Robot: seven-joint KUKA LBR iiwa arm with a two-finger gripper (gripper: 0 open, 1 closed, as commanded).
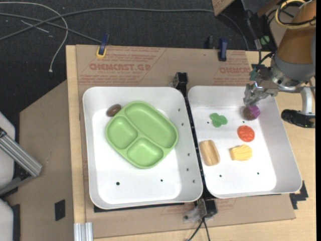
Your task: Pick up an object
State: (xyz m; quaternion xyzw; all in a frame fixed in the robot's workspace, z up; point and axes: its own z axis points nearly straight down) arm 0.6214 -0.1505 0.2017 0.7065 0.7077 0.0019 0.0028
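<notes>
The right bin holds a purple and brown piece at its far right, a green leafy piece, a red round piece, a yellow piece and a tan bread-like piece. My gripper hangs at the end of the grey arm, directly over the purple piece and touching or nearly touching its top. The arm's wrist hides how the piece sits against the gripper.
The left bin carries a green divided plate and a small brown item beside the plate's far left edge. A black divider runs between the bins. Blue clamps grip the cardboard's far edge.
</notes>
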